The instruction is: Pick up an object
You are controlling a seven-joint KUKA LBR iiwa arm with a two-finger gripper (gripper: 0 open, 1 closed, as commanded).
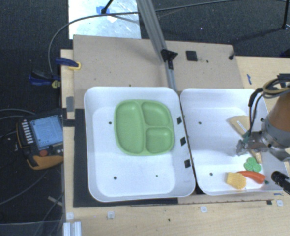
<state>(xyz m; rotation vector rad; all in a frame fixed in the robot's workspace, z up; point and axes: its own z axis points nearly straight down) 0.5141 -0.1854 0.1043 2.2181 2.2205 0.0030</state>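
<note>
Low over the right-hand shallow white plastic bin (209,107), near its front right corner, the grey metal jaws of the gripper (247,148) hang beneath the orange-banded wrist; whether they stand apart or together I cannot tell, the arm's bulk covers them; nothing seen between them.

Just below the jaws: a small green leafy-looking plastic piece (252,164), partly under the gripper; next to it an orange-red carrot-shaped toy (252,176) lying flat, and touching or nearly touching that, a yellow blocky toy (236,181); a pale tan flat wedge-shaped piece (238,123) lies further back by the arm.

Handling, as judged: all look like light, rigid toy food, smooth and apt to slip; the carrot offers the best hold, across its narrow middle; the yellow block should pinch across its short sides; the flat tan wedge would be hard to get under.

Room: the three front items crowd each other and sit near the bin's front wall, so little clearance that side; open floor to the left within the same bin; the left bin (101,181) holds a green sectioned plastic plate (144,127), well apart.
</note>
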